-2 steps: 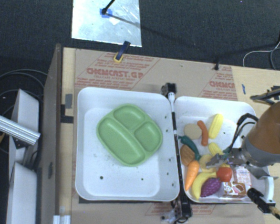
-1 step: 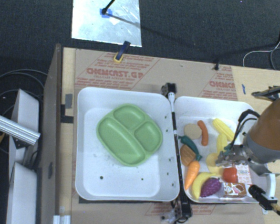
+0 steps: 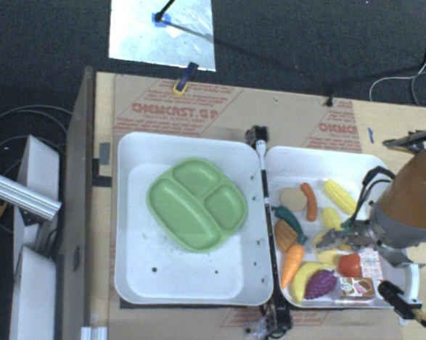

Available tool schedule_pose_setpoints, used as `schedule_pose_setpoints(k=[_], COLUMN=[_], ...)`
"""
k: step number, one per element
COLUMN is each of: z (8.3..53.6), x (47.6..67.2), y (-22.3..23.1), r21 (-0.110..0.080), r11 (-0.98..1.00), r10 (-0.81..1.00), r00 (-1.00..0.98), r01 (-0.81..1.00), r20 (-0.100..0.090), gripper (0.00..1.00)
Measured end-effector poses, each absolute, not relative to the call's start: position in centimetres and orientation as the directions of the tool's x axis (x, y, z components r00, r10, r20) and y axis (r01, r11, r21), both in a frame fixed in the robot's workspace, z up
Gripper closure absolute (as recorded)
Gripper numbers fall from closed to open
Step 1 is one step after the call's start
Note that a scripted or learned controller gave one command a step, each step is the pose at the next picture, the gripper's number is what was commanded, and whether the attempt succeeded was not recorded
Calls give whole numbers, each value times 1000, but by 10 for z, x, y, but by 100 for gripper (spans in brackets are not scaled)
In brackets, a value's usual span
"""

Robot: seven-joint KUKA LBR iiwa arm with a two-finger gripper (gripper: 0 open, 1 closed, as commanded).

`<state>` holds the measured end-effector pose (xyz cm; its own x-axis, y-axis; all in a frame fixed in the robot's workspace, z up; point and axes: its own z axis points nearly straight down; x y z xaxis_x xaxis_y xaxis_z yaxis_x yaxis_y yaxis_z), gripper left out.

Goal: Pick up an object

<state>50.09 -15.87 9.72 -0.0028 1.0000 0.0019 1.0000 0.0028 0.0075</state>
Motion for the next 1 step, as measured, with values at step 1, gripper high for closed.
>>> schedule_pose_setpoints(k=[1], z=[85], x=[547], y=[-168], r21=[6], r11=[5], r10=[1000], r00=[-5], r01=[1000], r20=[-1], gripper=[0])
